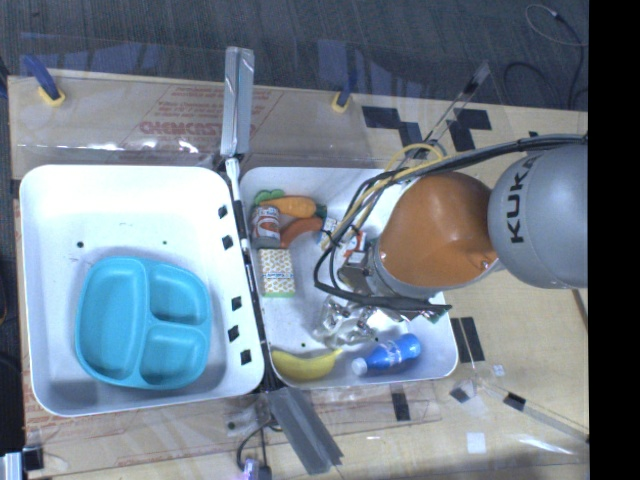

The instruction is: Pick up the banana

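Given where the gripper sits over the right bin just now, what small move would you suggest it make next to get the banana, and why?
Probably a short shift toward the bin's near edge and then down. The gripper hangs just above the banana, which lies at the front of the right bin, beside the blue bottle. Nothing shows between its fingers, so it needs centring over the fruit before closing.

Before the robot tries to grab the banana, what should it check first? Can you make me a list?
1. Is the banana in sight? Ok: it lies near the front edge of the right bin.
2. Is the gripper above it? Ok, roughly: it hangs just over the banana's right end.
3. Is the banana already held? Not ok: nothing shows between the fingers.
4. Are the fingers open enough? Cannot tell.
5. Is anything crowding it? Not ok: the blue bottle lies close beside the banana's right end.
6. Is the blue tray out of the way? Ok: it sits in the left bin.
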You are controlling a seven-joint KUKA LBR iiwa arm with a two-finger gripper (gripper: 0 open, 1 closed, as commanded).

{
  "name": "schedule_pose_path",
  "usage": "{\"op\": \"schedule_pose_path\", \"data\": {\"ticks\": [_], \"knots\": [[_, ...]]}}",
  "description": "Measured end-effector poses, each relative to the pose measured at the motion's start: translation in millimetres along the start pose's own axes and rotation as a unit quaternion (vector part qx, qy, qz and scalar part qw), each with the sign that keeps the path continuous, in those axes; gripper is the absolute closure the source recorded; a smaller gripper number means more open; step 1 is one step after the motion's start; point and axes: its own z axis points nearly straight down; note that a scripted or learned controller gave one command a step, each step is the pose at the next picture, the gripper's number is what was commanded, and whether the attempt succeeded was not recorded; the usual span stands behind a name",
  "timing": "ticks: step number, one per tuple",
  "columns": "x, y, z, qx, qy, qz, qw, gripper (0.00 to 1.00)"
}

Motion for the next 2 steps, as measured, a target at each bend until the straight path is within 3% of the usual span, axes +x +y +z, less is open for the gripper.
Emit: {"op": "schedule_pose_path", "data": {"ticks": [1, 2], "knots": [[-22, 37, -1, -0.002, 0.002, -0.07, 0.9975, 0.0], [-68, 4, -100, 0.0, 0.0, -0.055, 0.9985, 0.0]]}}
